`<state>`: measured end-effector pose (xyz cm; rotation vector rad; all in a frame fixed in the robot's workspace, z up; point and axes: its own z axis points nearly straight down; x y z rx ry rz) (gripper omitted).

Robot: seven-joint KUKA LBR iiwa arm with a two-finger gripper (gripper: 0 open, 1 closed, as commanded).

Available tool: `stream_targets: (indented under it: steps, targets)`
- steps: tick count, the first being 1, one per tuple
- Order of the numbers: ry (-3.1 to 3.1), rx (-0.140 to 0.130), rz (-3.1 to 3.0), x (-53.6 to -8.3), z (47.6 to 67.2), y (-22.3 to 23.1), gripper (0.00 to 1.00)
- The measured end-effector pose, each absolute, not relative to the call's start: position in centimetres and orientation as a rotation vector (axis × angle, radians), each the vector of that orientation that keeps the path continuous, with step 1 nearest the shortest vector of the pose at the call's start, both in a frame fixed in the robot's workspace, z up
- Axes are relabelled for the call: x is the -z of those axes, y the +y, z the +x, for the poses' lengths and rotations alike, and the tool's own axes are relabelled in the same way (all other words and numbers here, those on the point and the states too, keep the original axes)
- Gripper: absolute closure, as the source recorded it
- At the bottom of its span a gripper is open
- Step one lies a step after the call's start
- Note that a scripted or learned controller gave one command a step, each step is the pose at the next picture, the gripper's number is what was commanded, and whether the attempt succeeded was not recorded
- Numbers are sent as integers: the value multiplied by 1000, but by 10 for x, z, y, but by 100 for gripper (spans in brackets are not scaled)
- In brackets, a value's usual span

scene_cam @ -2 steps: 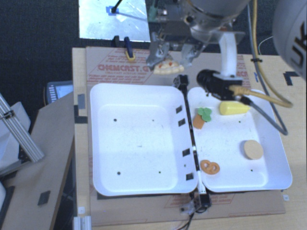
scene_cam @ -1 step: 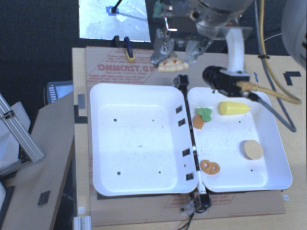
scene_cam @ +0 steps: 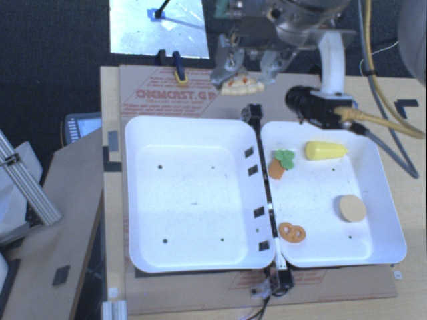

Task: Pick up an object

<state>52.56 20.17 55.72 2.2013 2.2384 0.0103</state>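
Note:
My gripper (scene_cam: pixel 244 77) hangs high over the back edge of the bench, above the gap between the two bins. A small pizza-slice toy (scene_cam: pixel 241 85), pale with red spots, sits between its fingers (scene_cam: pixel 224 69), lifted off the bins. The right bin (scene_cam: pixel 387 199) holds a yellow corn cob (scene_cam: pixel 325 151), an orange carrot with a green top (scene_cam: pixel 280 163), a round beige disc (scene_cam: pixel 352 208) and a small pretzel (scene_cam: pixel 291 232).
The left bin (scene_cam: pixel 143 179) lies beside the right one, with a row of black clips (scene_cam: pixel 257 172) along the divide. Both rest on a cardboard sheet (scene_cam: pixel 167 95). A shiny metal plate (scene_cam: pixel 157 19) lies behind the bench.

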Motion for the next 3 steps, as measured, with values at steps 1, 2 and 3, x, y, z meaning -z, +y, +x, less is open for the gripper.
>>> stream_targets:
  steps: [1, 2, 3]
  targets:
    - [2245, -12, 2194, -568, 526, 202, 100]
    - [2252, -16, 2186, -579, 526, 202, 100]
    - [2258, -19, 2179, -590, 526, 202, 100]
